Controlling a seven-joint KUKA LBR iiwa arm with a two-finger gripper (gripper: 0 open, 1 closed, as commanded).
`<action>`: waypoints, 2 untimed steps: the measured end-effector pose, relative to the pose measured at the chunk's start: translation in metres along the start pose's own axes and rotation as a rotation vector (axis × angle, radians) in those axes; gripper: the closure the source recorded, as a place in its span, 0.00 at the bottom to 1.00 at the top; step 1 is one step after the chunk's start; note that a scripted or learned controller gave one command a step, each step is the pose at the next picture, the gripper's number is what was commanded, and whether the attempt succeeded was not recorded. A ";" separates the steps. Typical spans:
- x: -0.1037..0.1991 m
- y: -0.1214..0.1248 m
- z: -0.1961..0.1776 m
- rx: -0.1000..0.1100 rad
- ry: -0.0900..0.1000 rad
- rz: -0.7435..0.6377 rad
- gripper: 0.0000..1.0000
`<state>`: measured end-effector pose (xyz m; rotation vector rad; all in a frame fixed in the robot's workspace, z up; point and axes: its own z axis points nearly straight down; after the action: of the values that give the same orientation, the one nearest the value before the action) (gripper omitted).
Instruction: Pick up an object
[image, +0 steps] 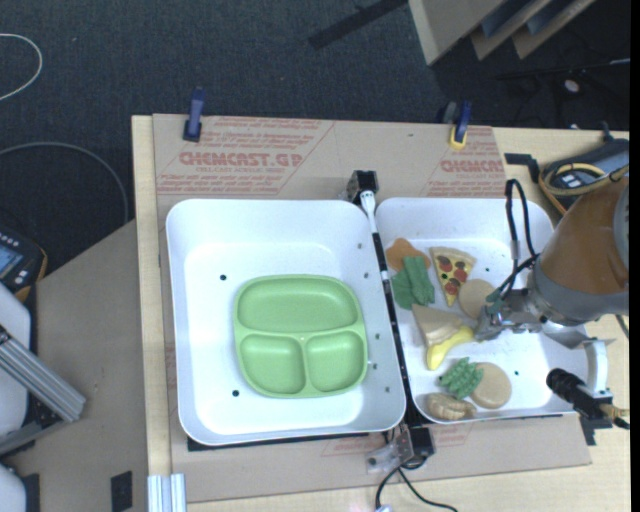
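Note:
The right bin (520, 222) holds several toy foods: a pizza slice (453, 270), a green vegetable (411, 282), an orange piece (402, 250), a beige wedge (434, 324), a yellow banana (446, 347), a green leafy piece (460, 377), a round tan cookie (491, 386) and a brown piece (447, 406). My gripper (491, 321) reaches in from the right and sits low by the beige wedge and a tan piece (477, 296). Its fingers are hidden under the wrist.
The left bin (200, 250) holds a green divided plate (299, 334). Blue and yellow clamps (194, 115) hold the cardboard base at the back. The arm's orange band (590, 250) covers the right bin's right side. Cables lie at the bin's right edge.

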<state>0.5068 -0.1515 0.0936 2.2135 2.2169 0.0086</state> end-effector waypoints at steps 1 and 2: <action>0.028 -0.016 0.003 -0.009 -0.007 0.004 1.00; 0.142 -0.025 -0.097 0.000 0.006 -0.011 1.00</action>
<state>0.4809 -0.0095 0.1904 2.2044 2.2316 0.0150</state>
